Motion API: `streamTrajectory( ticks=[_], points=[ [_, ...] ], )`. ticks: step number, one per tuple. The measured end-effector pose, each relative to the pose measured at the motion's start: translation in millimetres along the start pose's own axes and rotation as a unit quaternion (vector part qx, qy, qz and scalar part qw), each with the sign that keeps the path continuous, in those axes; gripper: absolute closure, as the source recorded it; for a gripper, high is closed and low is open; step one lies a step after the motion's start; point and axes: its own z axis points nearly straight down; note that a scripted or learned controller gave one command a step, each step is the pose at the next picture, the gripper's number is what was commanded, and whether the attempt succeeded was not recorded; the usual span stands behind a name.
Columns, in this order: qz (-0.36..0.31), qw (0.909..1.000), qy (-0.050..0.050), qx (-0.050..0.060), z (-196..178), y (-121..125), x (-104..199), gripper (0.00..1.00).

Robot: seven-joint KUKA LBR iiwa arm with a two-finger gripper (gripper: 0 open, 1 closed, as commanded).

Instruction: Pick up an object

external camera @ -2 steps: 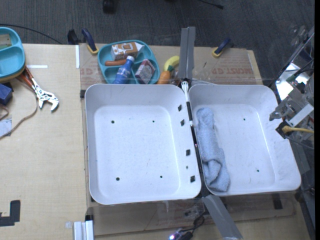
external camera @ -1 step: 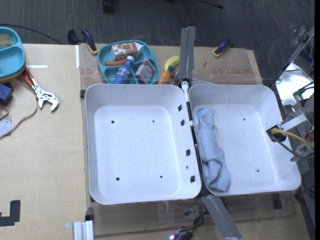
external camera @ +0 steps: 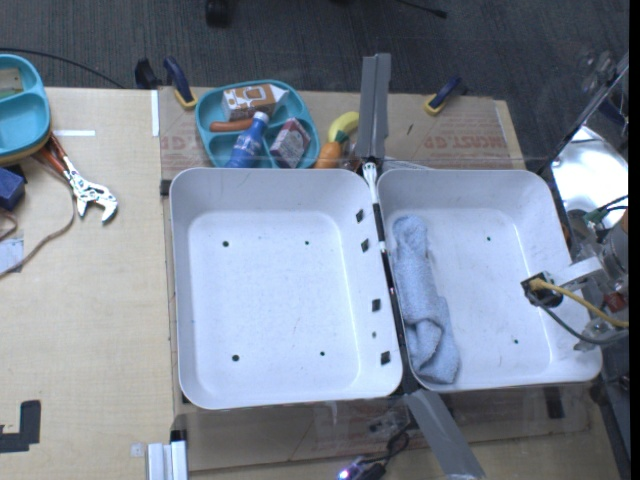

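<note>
A pale blue-grey cloth (external camera: 421,301) lies crumpled lengthwise along the left side of the right bin (external camera: 500,193), stretching from near its back wall to its front left corner. My gripper (external camera: 603,303) sits at the far right of the view, over the right bin's right rim. It is well apart from the cloth and only partly seen. The left bin (external camera: 270,278) holds nothing that I can see.
Behind the bins stands a teal tray (external camera: 212,118) with a blue bottle (external camera: 246,140), a small box and packets. A banana (external camera: 342,126) and an orange item lie beside it. A wrench (external camera: 88,195) and another teal tray (external camera: 20,108) sit on the wooden table at left.
</note>
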Motion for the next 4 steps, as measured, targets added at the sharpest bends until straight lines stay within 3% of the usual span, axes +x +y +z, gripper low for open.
streamTrajectory(
  ticks=[2, 3, 4],
  points=[
    [-0.001, 1.0000, 0.000, 0.000, 13.7, -1.5, -6.0, 0.00],
    [0.000, 1.0000, 0.001, -0.001, -14.5, -1.3, -5.2, 0.00],
    [0.002, 1.0000, 0.000, 0.000, 14.2, -1.7, -6.2, 0.00]
  ],
)
